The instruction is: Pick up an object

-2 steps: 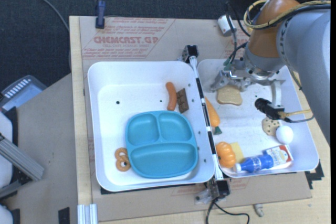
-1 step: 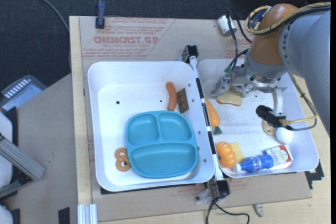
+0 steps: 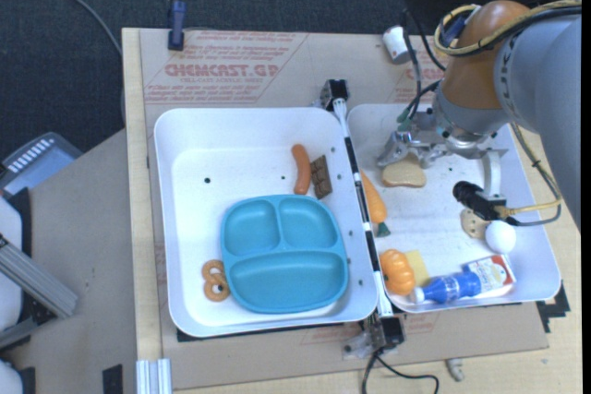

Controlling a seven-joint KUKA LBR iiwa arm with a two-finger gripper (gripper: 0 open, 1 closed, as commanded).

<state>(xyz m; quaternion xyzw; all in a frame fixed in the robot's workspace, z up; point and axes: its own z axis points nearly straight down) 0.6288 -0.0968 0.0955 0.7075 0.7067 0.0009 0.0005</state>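
Note:
My gripper (image 3: pixel 409 149) hangs low over the back left of the right bin (image 3: pixel 434 215). Right under it lies a flat tan bread slice (image 3: pixel 404 176); whether they touch I cannot tell. Along this bin's left wall lies an orange carrot (image 3: pixel 372 198). At its front sit a small orange pumpkin (image 3: pixel 396 268), a yellow block (image 3: pixel 418 267) and a blue, white and red tube (image 3: pixel 459 284). A white egg (image 3: pixel 500 237) and a tan piece (image 3: pixel 476 224) rest near the right side.
The left bin (image 3: pixel 185 152) holds a blue divided plate (image 3: pixel 284 252), a sausage (image 3: pixel 301 169), a brown chocolate bar (image 3: pixel 320 177) and a pretzel (image 3: pixel 216 280). A black clamp (image 3: pixel 334 91) sits where the bins meet at the back. The grey arm (image 3: pixel 540 78) covers the right bin's back right.

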